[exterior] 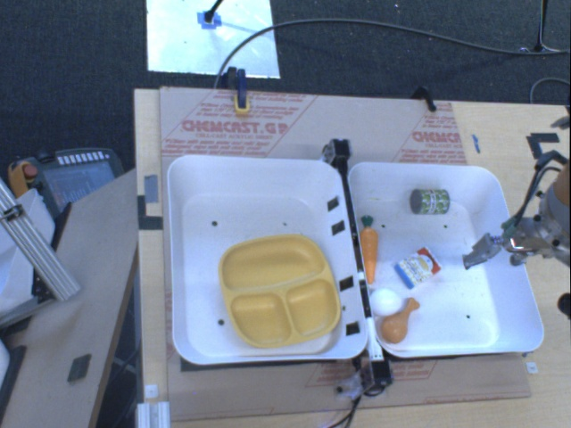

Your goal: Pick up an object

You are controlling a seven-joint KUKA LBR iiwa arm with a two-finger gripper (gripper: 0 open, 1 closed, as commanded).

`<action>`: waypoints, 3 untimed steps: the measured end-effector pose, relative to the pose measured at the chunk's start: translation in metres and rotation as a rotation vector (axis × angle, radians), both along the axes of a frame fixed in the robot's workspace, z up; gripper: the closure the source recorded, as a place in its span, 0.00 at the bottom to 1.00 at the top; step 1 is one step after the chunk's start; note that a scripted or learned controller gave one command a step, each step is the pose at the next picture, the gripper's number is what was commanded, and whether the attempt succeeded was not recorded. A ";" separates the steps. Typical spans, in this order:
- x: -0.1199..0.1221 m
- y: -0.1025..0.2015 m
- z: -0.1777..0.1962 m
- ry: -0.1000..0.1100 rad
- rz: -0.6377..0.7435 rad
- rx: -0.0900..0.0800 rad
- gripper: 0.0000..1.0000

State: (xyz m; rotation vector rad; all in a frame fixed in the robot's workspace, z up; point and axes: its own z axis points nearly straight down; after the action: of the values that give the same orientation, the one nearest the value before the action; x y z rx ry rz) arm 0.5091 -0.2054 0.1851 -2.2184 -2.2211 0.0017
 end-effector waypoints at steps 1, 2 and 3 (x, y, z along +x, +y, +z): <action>-0.001 0.002 -0.063 0.000 0.000 0.001 0.00; -0.001 0.002 -0.102 -0.002 0.000 0.000 0.00; 0.001 0.001 -0.089 -0.007 0.000 -0.003 1.00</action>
State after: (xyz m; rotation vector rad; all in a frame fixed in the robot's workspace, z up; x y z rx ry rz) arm 0.5101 -0.2041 0.0956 -2.2229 -2.2265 -0.0031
